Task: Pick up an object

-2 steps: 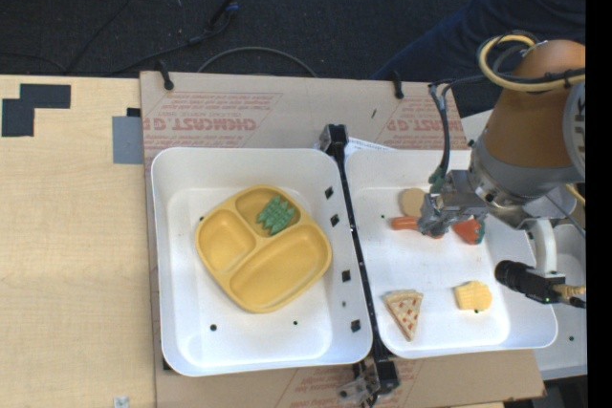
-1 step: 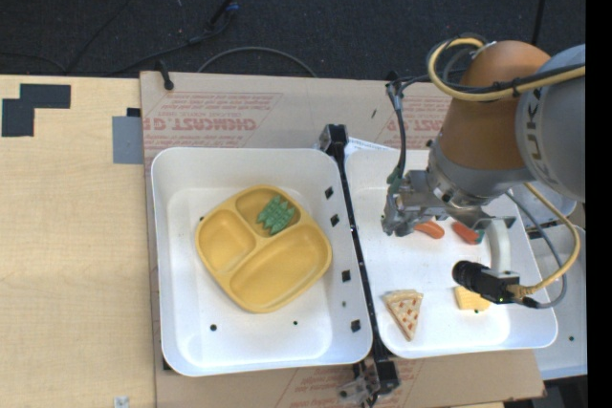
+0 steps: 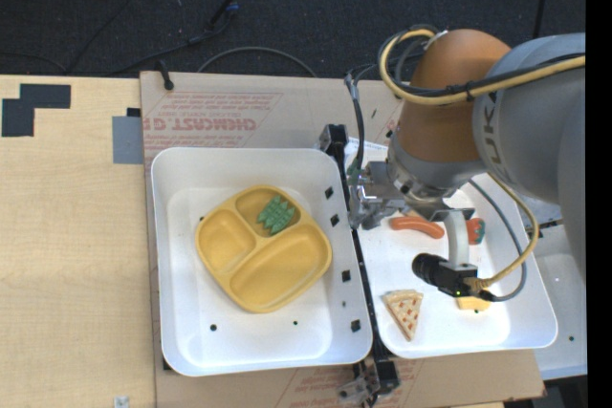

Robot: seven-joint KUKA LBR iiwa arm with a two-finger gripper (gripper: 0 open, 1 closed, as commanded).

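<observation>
The gripper (image 3: 382, 196) hangs beside an orange hot dog (image 3: 417, 225) in the right bin (image 3: 535, 334); its finger state is unclear.

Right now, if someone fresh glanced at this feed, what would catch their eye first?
Probably the arm's orange band, bulking over the right bin from the right. Next, the yellow divided plate in the left bin, with a green toy in its top compartment. Then the pizza slice and orange carrot-like piece in the right bin.
</observation>
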